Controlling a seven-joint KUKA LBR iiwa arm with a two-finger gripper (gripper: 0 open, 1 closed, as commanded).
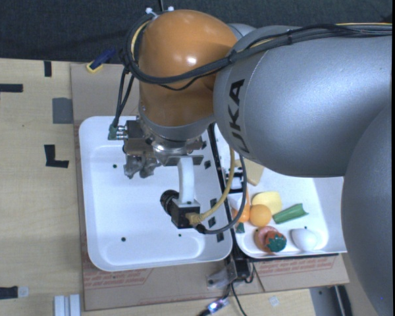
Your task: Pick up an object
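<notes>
In the camera view, the end effector (139,168) is seen over the shallow white left bin (99,242); whether it is spread or pressed together cannot be told. Well to its right in the view, a yellow plastic block (267,200), a small orange ball (260,215) and a green cylinder (289,212) are gathered in the shallow white right bin (324,196).

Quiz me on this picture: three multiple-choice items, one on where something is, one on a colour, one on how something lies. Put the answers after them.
1. The gripper hangs over: A the view's left bin; B the view's right bin; C the bare bench.
2. The ball beside the yellow piece is: A blue; B orange; C black.
3. The green piece: A stands on end; B hangs from the gripper; C lies flat.
Answers: 1 A, that bin's white floor shows around it; 2 B, it is plainly orange; 3 C, it rests on its long side.
</notes>
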